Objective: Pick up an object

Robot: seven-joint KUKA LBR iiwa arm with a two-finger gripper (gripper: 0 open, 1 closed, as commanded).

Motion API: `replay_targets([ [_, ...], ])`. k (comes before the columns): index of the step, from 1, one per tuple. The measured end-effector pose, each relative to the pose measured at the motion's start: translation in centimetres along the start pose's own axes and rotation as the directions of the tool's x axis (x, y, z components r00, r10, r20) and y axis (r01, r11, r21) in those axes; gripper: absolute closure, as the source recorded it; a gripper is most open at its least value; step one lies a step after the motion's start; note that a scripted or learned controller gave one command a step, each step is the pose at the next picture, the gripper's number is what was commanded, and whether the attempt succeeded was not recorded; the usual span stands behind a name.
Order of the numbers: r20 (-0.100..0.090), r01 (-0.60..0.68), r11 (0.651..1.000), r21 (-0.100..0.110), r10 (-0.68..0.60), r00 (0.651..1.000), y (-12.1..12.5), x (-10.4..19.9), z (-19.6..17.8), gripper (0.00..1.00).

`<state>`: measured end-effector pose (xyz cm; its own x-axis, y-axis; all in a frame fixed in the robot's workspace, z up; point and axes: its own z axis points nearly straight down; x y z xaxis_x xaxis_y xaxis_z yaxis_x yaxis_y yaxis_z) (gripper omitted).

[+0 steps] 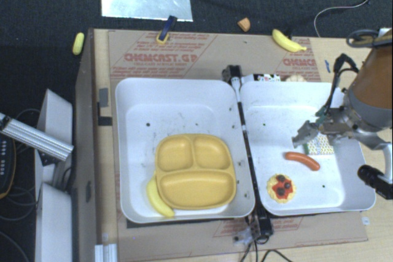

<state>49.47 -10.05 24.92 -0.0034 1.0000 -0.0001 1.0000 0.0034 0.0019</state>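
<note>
Overhead view of the table (202,49) with two white bins. The left bin (138,107) holds a yellow divided plate (195,170) and, touching the plate's lower left edge, a banana (157,199). The right bin (276,110) holds a sausage (301,160), a small pizza (282,188) near the front wall, and a patterned card (320,145). The gripper (305,135) hangs low over the right bin, just above and beside the sausage; whether its fingers are spread or closed cannot be told, and nothing is seen between them. A second banana (287,40) lies on the table behind the bins.
</note>
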Motion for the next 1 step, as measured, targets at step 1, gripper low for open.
replay_targets([
  [1, 0.000, -0.002, 1.000, 0.000, 0.002, 1.000, 3.79, -3.70, 2.66, 0.00],
])
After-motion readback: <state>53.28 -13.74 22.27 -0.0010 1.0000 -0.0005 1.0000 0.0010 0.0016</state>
